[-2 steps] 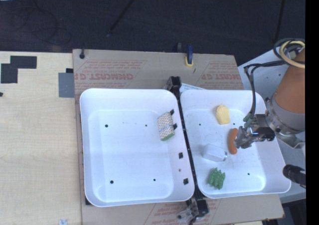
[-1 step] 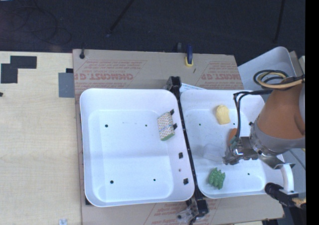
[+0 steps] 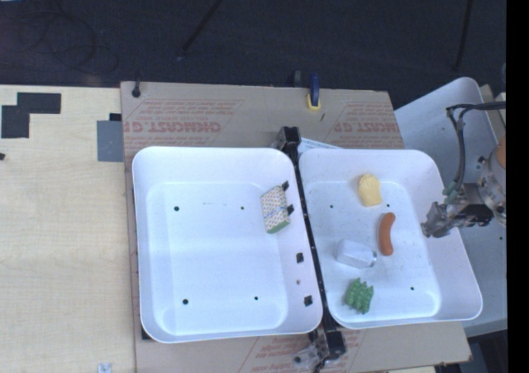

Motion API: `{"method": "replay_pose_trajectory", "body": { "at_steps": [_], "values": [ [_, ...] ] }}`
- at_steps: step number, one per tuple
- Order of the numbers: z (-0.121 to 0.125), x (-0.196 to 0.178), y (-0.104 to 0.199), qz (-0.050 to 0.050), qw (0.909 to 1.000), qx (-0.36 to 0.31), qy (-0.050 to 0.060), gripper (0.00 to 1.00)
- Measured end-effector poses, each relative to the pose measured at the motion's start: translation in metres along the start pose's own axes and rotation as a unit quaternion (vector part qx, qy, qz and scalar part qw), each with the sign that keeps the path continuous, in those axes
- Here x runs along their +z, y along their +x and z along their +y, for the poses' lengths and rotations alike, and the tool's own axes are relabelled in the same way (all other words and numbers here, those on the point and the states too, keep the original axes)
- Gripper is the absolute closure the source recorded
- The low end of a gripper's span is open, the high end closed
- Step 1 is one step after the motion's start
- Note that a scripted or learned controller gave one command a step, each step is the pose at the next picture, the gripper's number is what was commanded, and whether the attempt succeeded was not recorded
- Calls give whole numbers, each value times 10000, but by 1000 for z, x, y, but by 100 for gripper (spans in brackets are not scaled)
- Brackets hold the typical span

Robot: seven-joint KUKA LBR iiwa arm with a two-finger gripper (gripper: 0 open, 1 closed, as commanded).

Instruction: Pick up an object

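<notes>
The end effector [image 3: 438,222] sat at the right edge of the frame, just over the right bin's [image 3: 450,280] rim; whether it was open or closed could not be told, and nothing showed in its grasp. The task looked to be at the approach stage. Candidates lay in that bin: a slim orange-red sausage shape [image 3: 386,234] nearest, a rounded yellow piece [image 3: 369,190], a pale translucent block [image 3: 356,254], a knobbly green cluster [image 3: 359,295]. A speckled sponge-like block [image 3: 276,209] leaned in the left bin [image 3: 153,280]. Next would likely come moving leftward and descending.

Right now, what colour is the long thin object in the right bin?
Orange-red: the sausage-shaped object in the right bin, seen best in the camera view.
</notes>
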State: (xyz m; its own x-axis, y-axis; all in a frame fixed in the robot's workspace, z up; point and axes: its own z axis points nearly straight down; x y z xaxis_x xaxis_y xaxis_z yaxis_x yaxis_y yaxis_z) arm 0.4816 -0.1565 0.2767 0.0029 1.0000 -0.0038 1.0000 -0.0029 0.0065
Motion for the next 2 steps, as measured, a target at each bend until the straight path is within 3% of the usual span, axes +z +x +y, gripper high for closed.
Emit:
{"method": "replay_pose_trajectory", "body": {
  "at_steps": [1, 2],
  "values": [
    [11, -101, -1, 3, 10000, -22, -17, 100],
    [1, -9, 53, 40, 9999, -34, 92, 100]
  ]
}}
